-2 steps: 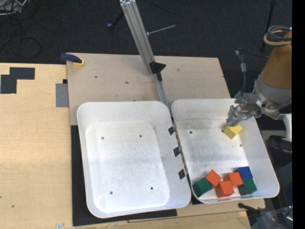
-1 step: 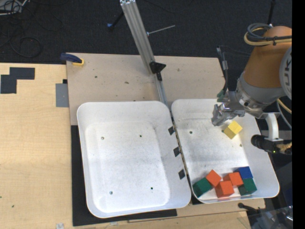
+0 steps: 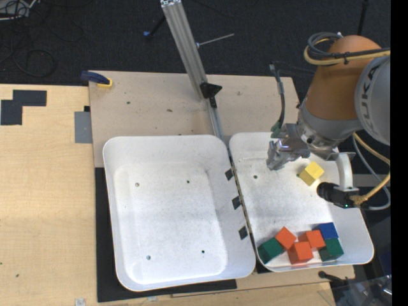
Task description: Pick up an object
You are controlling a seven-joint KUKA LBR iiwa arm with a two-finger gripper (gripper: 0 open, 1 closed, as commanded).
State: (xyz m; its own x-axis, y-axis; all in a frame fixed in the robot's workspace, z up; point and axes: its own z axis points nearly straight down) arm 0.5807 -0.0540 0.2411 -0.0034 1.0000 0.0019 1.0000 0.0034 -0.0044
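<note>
The claw (image 3: pixel 278 160) is too small and blurred to read its fingers.

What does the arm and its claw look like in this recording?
The arm has a grey shell with a broad orange band above the wrist and part of dark lettering on its side. Yellowish cables loop over the orange section. The claw is small, metallic grey.

Your arm (image 3: pixel 347 81) reaches in from the right, orange band above the wrist (cables looped over it), bent downward with the gripper (image 3: pixel 278 155) hanging low and pointing down.
</note>
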